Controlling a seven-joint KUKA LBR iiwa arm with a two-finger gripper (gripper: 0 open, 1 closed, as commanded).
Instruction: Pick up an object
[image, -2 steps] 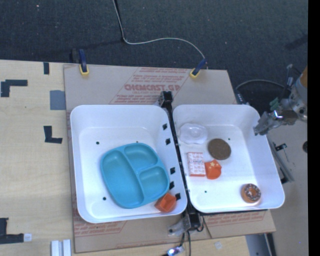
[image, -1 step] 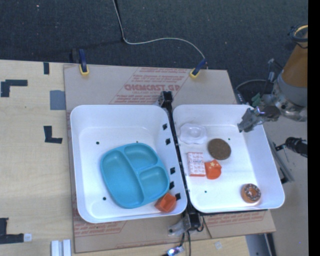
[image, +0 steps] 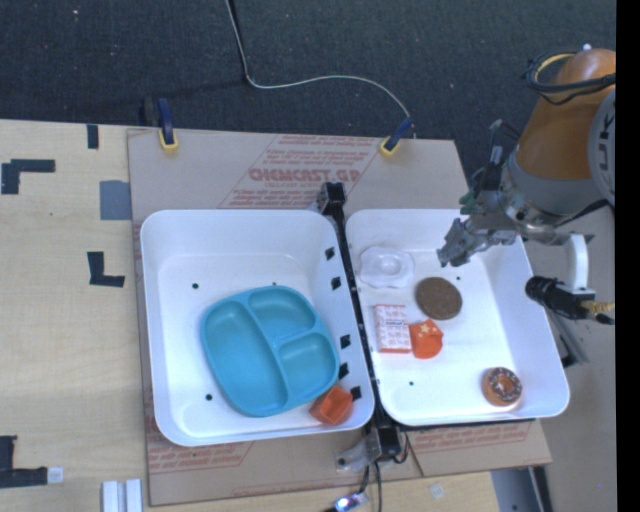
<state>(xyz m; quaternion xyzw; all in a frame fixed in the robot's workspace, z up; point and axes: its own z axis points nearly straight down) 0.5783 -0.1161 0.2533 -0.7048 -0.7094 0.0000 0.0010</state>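
Gripper (image: 455, 255) hangs over the upper part of the right bin (image: 535, 330), nothing visibly in it; its opening can't be told at this angle. Nearest candidate: brown round disc (image: 439, 298), just below and slightly left of the tip. Clear plastic lid (image: 385, 265) sits left of the gripper, low contrast on white, likely a poor grasp target. Below the disc: red-and-white packet (image: 391, 328) touching an orange-red piece (image: 427, 340); frosted donut (image: 501, 386) alone near the bottom corner. Left bin (image: 160, 300) holds a blue divided tray (image: 270, 347) and an orange chunk (image: 333, 404), well apart from the arm. Best bet looks like the disc: centre over it, straddle the edges, descend straight. It looks flat, so the grip may slip off.
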